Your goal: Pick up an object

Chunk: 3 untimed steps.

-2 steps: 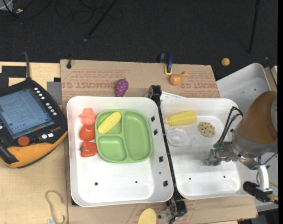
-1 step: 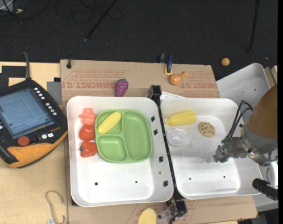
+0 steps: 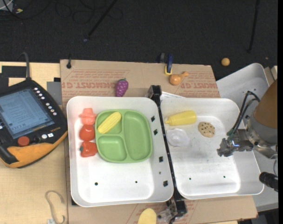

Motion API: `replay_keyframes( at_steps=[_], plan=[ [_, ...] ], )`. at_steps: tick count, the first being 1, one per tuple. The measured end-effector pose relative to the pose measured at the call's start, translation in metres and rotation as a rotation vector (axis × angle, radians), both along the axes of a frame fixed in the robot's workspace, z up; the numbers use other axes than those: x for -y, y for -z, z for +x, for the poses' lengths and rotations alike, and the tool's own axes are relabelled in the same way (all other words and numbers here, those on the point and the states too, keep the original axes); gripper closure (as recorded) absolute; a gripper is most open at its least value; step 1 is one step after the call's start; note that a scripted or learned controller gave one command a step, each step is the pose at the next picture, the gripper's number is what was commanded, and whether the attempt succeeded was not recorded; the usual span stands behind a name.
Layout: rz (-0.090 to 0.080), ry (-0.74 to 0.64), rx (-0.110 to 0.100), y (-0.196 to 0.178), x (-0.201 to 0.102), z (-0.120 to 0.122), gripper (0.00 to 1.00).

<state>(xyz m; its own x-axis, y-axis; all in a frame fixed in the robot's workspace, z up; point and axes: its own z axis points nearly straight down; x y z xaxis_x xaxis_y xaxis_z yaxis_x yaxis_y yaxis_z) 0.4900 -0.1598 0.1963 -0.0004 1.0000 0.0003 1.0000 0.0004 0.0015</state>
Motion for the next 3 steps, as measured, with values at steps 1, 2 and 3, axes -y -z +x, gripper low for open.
replay_keyframes(
  at_steps=[1, 2, 3],
  plan=[
    [0.000, 0.000, 0.000, -0.033, 0.001, 0.001, 1.00],
    [0.002, -0.003, -0.004, -0.021, -0.047, 0.022, 1.00],
    [0.001, -0.004, -0.001, -0.028, -0.090, 0.060, 1.00]
  ],
)
